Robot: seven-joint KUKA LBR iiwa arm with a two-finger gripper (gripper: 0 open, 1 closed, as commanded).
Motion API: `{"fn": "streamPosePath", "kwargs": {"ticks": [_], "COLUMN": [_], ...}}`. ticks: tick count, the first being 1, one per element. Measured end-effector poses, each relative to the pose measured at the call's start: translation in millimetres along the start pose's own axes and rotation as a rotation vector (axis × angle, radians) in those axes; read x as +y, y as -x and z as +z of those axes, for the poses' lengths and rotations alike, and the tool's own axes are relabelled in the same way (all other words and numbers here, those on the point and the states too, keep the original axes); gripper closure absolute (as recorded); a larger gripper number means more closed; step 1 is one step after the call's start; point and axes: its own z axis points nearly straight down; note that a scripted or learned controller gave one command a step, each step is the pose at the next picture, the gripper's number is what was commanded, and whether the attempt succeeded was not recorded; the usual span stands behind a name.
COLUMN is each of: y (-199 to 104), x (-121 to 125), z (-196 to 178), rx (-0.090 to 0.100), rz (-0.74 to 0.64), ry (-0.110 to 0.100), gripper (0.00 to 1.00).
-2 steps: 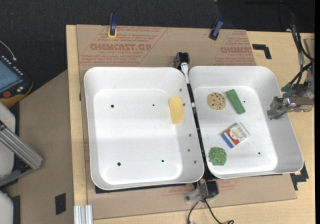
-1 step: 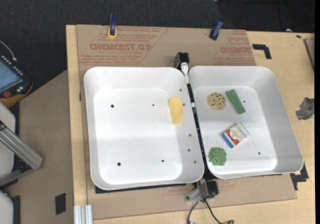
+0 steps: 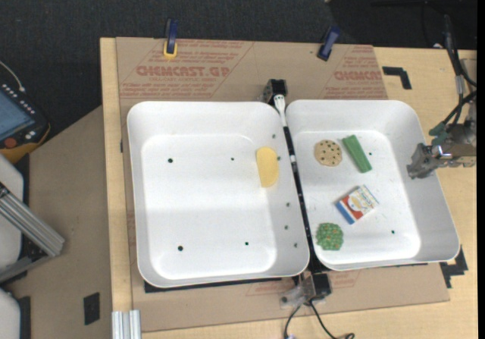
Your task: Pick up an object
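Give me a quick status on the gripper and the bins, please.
Gripper at right bin's right rim, holding nothing. Cookie, green block, small box, broccoli in right bin. Yellow piece in left bin. Path unobstructed.

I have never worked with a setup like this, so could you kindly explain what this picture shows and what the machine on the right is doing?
This is a single camera fixed above a workbench, looking down at a slant. On the cardboard-covered bench sit two shallow white bins side by side: the left bin and the right bin. The metal part at the right edge is the robot arm's pincer, reaching in over the right bin's rim; nothing shows between its fingers. Its job is to pick up an object. The left bin holds a yellow piece. The right bin holds a speckled cookie, a green bar, a small red, white and blue box and a green bumpy ball.
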Motion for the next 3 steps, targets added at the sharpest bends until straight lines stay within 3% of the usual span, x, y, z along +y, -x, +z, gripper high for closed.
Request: {"fn": "streamPosePath", "kwargs": {"ticks": [1,2,3], "y": [86.3,82.0,11.0], "x": [-3.5,-0.9,-0.5], "z": [53.8,1.2,3.6], "rx": [-0.003,-0.007,0.000], "rz": [0.017,0.008,0.002], "ry": [-0.005,0.008,-0.001], "gripper": [1.00,1.00,1.00]}}
